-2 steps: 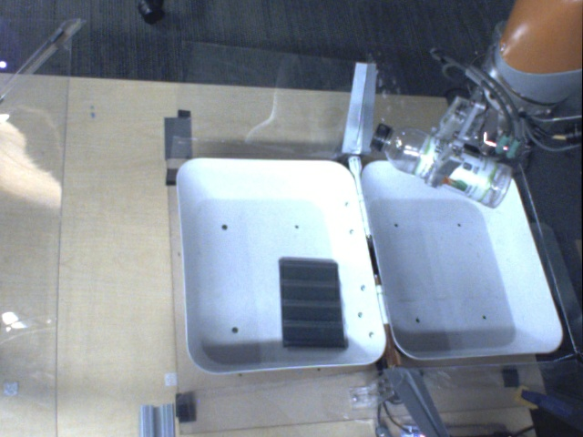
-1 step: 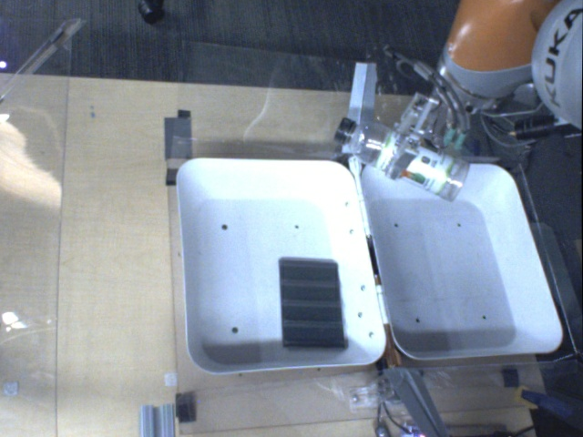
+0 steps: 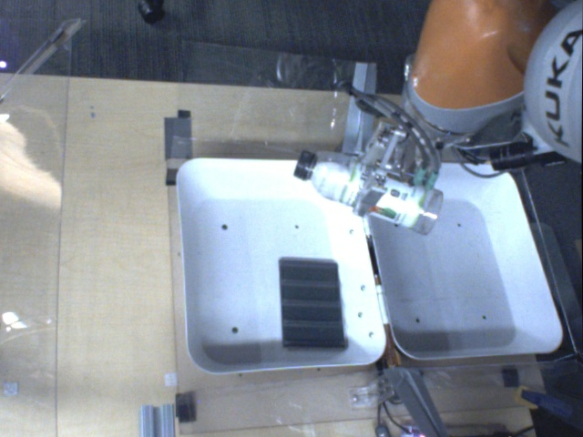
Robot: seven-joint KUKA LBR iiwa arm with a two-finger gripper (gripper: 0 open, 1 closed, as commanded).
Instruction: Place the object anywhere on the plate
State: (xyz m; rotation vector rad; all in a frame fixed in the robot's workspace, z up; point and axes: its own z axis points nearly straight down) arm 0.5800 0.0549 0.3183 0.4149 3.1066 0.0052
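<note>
Camera view: fingers closed around a clear bottle held over the seam between the bins.
The bottle lies tilted in their grip, dark cap up-left of them, green-and-white label, unreadable, just below-right. Below-left of the fingers, well apart, the dark ridged plate rests in the left bin. Above-right, the orange-banded arm bends down, "KUKA" lettered on its grey link.

Two bins sit side by side on the worktop, the left bin at frame centre and the right bin toward the right edge. A ridged plate lies in the left bin's lower middle. The bottle lies tilted in the tool, above the bins' shared upper edge.
</note>
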